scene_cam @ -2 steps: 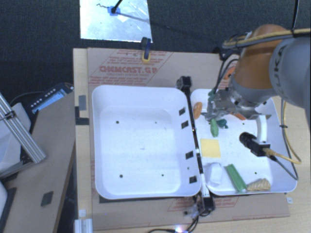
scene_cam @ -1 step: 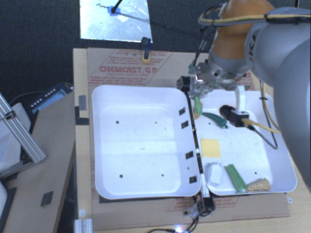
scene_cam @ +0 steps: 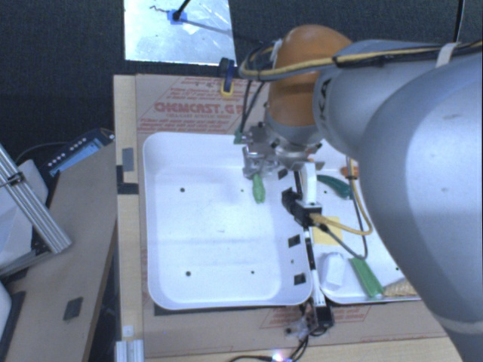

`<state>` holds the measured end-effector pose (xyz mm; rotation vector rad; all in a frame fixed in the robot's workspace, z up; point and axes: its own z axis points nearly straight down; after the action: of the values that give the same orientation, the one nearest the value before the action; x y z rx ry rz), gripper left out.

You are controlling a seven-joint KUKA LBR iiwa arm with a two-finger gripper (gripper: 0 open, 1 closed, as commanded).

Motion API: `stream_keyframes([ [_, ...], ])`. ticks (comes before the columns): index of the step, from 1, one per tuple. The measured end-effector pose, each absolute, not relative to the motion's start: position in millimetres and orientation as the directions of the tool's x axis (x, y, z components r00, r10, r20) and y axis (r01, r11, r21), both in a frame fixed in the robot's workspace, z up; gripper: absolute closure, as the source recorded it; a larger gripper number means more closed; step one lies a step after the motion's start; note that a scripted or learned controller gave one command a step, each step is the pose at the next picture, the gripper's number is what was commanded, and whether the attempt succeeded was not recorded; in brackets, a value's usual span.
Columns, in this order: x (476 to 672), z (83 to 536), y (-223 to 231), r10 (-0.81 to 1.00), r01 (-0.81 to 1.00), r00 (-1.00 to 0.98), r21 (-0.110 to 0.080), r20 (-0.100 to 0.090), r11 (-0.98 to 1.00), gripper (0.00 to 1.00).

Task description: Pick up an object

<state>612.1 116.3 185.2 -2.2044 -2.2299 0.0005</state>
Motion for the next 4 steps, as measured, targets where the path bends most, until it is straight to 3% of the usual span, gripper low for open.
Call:
stream_keyframes([
  [1,561.7,200,218,1.000,1.000,-0.015,-0.002,0.006,0.015,1.00],
  [2,585.7,314,217,1.000,1.000,-0.005,0.014,0.005,0.005,1.00],
  [3,565.3,284,218,1.000,1.000,-0.005,-0.001,0.000,0.005,1.00],
  [4,584.8,426,216,1.000,1.000,-0.006,0.017,0.006,0.005,1.00],
])
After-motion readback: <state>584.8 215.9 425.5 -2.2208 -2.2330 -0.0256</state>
